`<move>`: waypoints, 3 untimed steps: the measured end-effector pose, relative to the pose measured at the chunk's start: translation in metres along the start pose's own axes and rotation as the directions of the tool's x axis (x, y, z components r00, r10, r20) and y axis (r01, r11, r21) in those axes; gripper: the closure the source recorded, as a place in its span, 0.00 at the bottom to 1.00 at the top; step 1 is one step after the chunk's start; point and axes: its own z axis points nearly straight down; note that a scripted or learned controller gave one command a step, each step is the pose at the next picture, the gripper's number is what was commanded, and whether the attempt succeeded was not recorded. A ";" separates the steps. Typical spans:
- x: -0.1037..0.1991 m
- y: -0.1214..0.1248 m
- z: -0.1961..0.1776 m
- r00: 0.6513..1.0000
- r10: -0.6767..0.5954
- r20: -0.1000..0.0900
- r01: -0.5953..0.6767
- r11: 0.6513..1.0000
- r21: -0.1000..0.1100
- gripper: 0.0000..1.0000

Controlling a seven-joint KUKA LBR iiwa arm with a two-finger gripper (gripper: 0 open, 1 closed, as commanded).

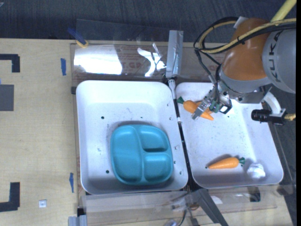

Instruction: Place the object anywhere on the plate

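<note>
The plate (141, 153) looks like smooth, glossy teal plastic; the bins (94, 102) matt white plastic, the bench (33, 140) pale wood.

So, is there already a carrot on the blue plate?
No. The plate lies bare in the left bin, while both carrots lie in the right bin.

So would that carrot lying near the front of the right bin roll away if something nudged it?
Probably. The carrot looks rounded and tapered, so it would likely roll in a curve. Its smooth, glossy skin suggests hard plastic: stiff, light, perhaps slippery. The bin wall should stop it.
</note>
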 end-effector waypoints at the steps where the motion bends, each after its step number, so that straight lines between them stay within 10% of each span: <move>1: 0.063 0.017 0.000 0.995 -0.096 -0.004 0.096 0.995 0.002 1.00; 2: 0.062 0.016 0.000 0.996 -0.094 -0.004 0.094 0.996 0.002 0.00; 3: 0.062 0.016 0.000 0.996 -0.094 -0.004 0.094 0.996 0.002 0.00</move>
